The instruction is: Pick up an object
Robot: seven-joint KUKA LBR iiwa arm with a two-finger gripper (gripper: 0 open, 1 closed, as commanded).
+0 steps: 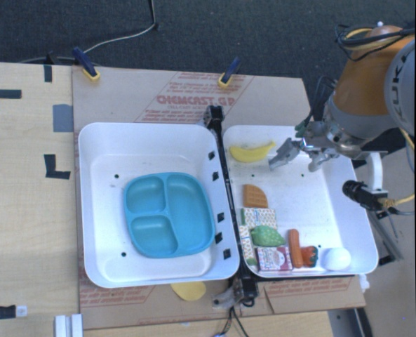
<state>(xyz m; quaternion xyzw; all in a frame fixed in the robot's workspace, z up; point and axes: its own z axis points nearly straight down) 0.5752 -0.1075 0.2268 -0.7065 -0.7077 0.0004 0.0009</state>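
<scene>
My gripper (300,159) hangs over the upper part of the right bin (348,202), open, with nothing between its two spread fingers (282,154). A yellow banana (251,152) lies just left of the left finger, near the bin's top left corner. Below it lies a brown bread slice (255,196). Along the bin's lower edge sit a green leafy toy (266,235), a small printed carton (273,259), an orange carrot (294,247), a red piece (309,255) and a white ball (336,258).
The left bin (102,153) holds a blue divided plate (169,213). A yellow disc (188,291) lies on the cardboard below that bin. Black clips (214,116) join the bins along their shared wall. The arm's orange band (365,83) sits at the right.
</scene>
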